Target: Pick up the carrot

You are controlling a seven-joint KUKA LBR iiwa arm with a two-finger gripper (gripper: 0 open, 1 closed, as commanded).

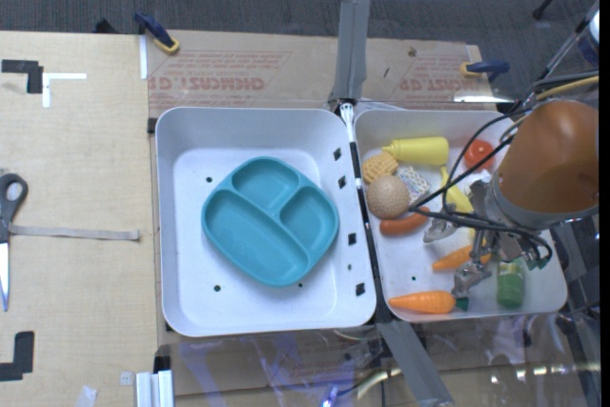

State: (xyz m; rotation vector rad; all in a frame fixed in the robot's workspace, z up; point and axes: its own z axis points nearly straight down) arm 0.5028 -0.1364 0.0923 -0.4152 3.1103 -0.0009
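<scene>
The carrot (420,302), orange with a small green top at its right end, lies flat along the near wall of the right bin (534,308). My gripper (469,277) hangs low in that bin, just above and to the right of the carrot's green end. A smaller orange piece (450,258) lies right beside the gripper on its left. The arm's orange band and wrist cover the bin's right part.
The right bin also holds a yellow bottle (417,150), a waffle piece (379,167), a tan round item (388,196), an orange sausage shape (403,224), a red item (479,151) and a green item (511,287). A teal divided plate (270,220) lies in the left bin.
</scene>
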